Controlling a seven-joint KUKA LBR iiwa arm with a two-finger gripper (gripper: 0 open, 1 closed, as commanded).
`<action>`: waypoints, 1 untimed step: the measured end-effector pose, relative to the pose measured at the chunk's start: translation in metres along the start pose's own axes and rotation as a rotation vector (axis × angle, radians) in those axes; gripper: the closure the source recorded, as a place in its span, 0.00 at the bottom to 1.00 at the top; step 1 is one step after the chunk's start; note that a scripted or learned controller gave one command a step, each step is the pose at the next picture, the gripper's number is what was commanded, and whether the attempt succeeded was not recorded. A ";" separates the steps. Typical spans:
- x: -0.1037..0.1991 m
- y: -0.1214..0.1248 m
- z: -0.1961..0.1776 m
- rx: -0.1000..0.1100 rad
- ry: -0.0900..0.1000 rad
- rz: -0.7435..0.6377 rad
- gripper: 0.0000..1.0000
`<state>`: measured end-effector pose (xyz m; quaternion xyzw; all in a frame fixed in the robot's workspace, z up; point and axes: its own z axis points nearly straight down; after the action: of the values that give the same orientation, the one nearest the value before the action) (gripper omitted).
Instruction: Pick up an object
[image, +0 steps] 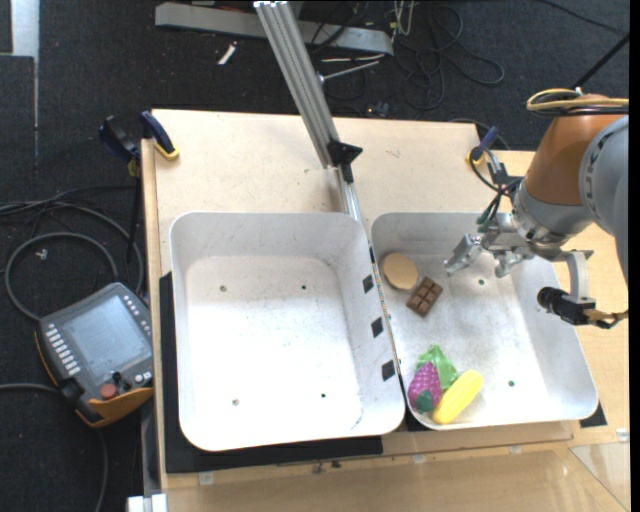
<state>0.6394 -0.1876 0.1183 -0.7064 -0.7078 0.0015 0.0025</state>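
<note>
Going left to right: there's a teach pendant (98, 350) sitting on the floor off the desk's (250, 165) left edge, probably parked there so the operator can reach it. On the desk, the left bin (262, 330) has nothing in it to grab, so all the action is in the right bin (500, 330). Near its top-left corner sits a round tan disc (400, 270), looks like a cookie, with a brown chocolate-bar piece (425, 296) just beside it, down and to the right. Further toward the front edge there's a purple grape bunch (424, 384) with a green leafy bit (436, 358) above it, and a yellow banana-ish thing (458, 396) touching the grapes. All loose and lying flat, so any of them is a fair target. The hand (484, 255) hangs over the upper part of the right bin, to the right of the cookie and chocolate, fingers spread apart and nothing between them. My guess is it's lining up on the chocolate or cookie since those are nearest, though the angle makes its height hard to judge.
</note>
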 end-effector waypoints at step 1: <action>-0.001 0.002 -0.015 -0.008 -0.002 0.001 1.00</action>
<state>0.6416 -0.1883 0.1330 -0.7067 -0.7075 -0.0005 -0.0013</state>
